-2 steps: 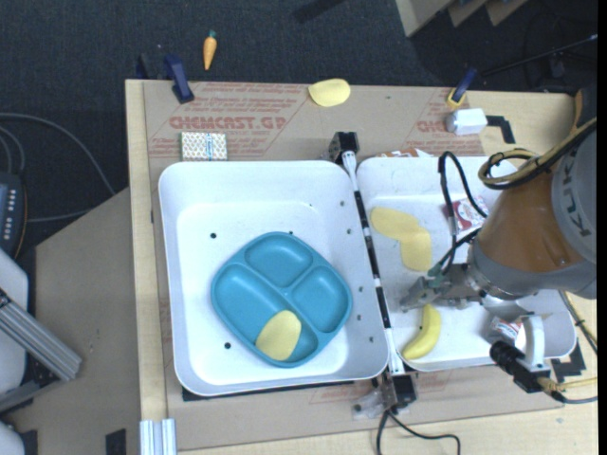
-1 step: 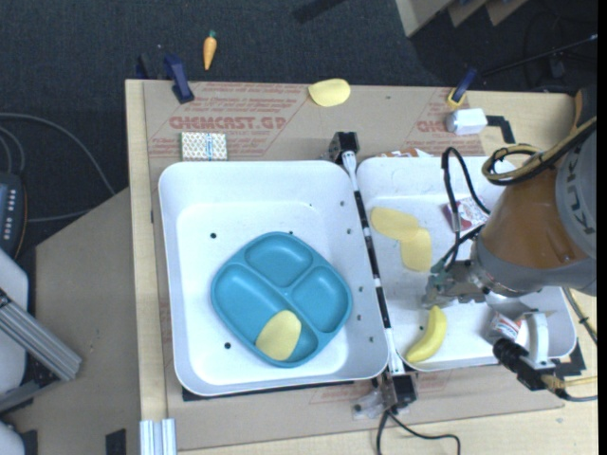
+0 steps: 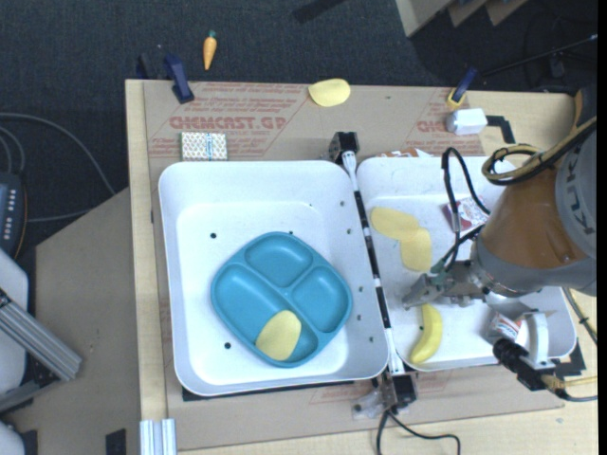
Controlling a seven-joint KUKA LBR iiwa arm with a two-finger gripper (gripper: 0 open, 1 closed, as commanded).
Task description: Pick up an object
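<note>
My gripper [image 3: 432,290] is low in the right bin [image 3: 531,354], just above the top end of a yellow banana [image 3: 427,336] that lies near the bin's front wall. Two flat yellow pieces [image 3: 403,235] lie just up and left of the gripper, close to the bin's left wall. A red and white packet [image 3: 468,216] rests behind the gripper, and another [image 3: 508,328] lies under the arm's wrist. The grey and orange arm [image 3: 531,230] covers the bin's right part. Nothing shows in the gripper's hold.
The left bin [image 3: 190,207] holds a blue divided plate [image 3: 285,287] with a yellow piece [image 3: 279,336] in its front compartment. On the board behind the bins lie a yellow object [image 3: 329,92], a patterned packet [image 3: 204,144] and a white block [image 3: 468,119].
</note>
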